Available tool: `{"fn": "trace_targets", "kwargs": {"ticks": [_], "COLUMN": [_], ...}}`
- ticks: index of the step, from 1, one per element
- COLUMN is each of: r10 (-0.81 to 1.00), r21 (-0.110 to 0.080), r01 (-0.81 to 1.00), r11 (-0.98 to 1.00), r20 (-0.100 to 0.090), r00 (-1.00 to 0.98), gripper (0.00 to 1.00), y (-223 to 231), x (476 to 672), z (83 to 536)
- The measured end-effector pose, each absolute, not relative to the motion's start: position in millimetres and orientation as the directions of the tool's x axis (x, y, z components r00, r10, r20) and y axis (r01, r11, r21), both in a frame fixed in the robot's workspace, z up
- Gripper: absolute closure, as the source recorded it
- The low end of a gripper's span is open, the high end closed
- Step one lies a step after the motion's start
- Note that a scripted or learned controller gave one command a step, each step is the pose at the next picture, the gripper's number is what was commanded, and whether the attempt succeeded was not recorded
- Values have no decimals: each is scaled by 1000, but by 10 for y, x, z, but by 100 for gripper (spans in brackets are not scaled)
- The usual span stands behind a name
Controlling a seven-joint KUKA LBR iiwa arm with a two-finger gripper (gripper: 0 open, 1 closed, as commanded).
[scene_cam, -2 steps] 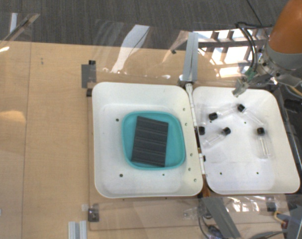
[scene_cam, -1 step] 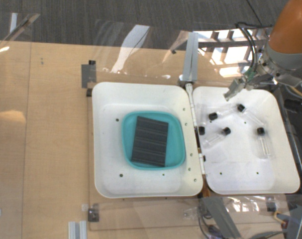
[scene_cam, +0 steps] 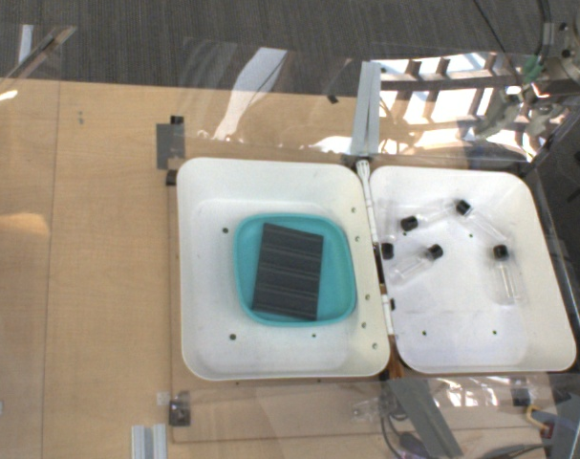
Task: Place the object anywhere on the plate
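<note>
ribbed dark slab (scene_cam: 289, 272) (rectangular) on glossy teal plate (scene_cam: 343, 290)

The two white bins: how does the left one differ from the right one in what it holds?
The left shallow white bin holds a teal square plate with a dark ribbed rectangular block lying flat on it. The right shallow white bin holds several clear plastic tubes with black caps, scattered and lying at different angles, not on any plate. Both bins are white, shallow, round-cornered and alike in size.

Light wooden surface (scene_cam: 79, 256); dark grey carpet floor (scene_cam: 223, 8) at 12 o'clock; bright glare patch (scene_cam: 442, 98) at 2 o'clock.
</note>
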State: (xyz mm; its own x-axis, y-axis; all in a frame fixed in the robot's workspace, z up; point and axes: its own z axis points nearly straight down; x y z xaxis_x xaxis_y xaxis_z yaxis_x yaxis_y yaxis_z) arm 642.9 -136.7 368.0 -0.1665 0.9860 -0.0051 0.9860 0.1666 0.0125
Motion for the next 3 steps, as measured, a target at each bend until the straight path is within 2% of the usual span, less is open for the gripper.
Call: {"fn": "trace_targets", "kwargs": {"ticks": [1,2,3], "r10": [999,858,666], "r21": [12,9,7], "r01": [999,858,666], "r11": [-51,-513,-746], "r20": [-2,2,4], "r00": [51,513,746], "gripper": [0,0,0], "y": [-1124,-1144,-1439], "x": [5709,5425,4882], "z": [4269,4363,4356]}}
